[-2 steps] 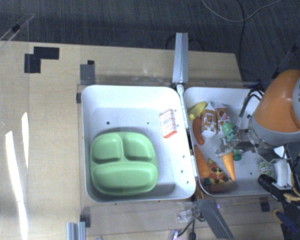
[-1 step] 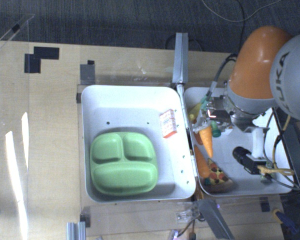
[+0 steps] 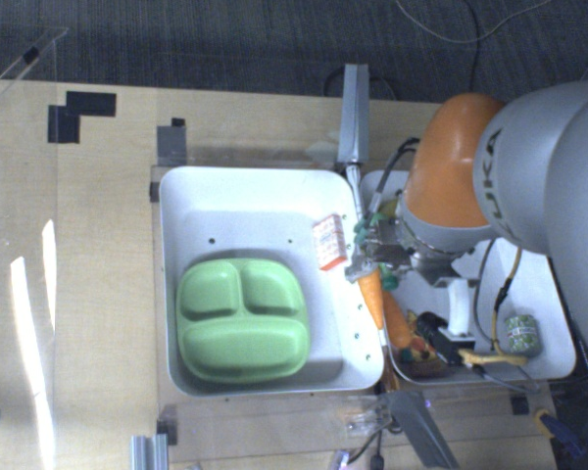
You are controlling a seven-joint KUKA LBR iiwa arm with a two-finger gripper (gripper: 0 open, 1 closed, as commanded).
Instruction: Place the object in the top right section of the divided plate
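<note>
Divided plate [image 3: 240,346]: green, in the near left part of the left bin [image 3: 225,189], lying flat, nothing near it in the way.
Right bin [image 3: 554,355]: at its near edge there is a pile of dark things [image 3: 426,351], and near its right corner a small round greenish thing [image 3: 519,333].
Orange carrot [image 3: 374,300]: long, lying along the rim between the two bins, well apart from the plate.
Gripper [image 3: 365,258]: just above the far end of the carrot, over that same rim; if it is grasping or released I cannot tell, the wrist hides it.
Red and white packet [image 3: 328,241]: in the left bin, just beside the gripper, close to the bin's right wall, apart from the plate.
Arm: grey and orange, covering most of the right bin.
</note>
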